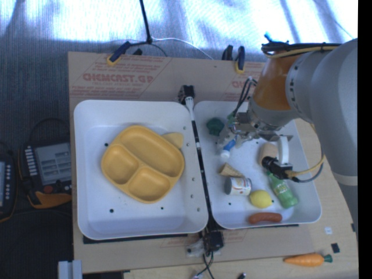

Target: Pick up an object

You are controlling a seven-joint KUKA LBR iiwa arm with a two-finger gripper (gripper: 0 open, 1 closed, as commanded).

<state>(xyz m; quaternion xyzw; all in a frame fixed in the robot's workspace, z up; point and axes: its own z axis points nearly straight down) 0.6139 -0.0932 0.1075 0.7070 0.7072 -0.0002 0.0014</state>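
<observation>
The arm [314, 80] reaches in from the right and covers the far right corner of the right bin [302, 214]. Its gripper [243, 131] sits low over the far half of that bin. The wrist body and cabling mask the fingers, so whether the claw is open or closed, or has hold of anything, cannot be told.

Just beside the gripper, toward the centre divider, lie a dark green item [215, 125] and a white tube with a blue cap [227, 148]; the tube's far end is hard to make out against the gripper.

A pale rounded object [268, 151] is partly covered by a white bracket and a black fitting.

Toward the near edge of the right bin lie a tan wedge [229, 170], a tipped white cup [239, 185], a lemon [261, 199], a green bottle [283, 192] and a sausage [265, 218].

The left bin [93, 214] carries a yellow divided plate [143, 163]; a yellow piece [174, 139] is partly tucked under its far right rim.

A toy carrot [306, 260] lies on the bench, outside the bins, near the right corner.
</observation>
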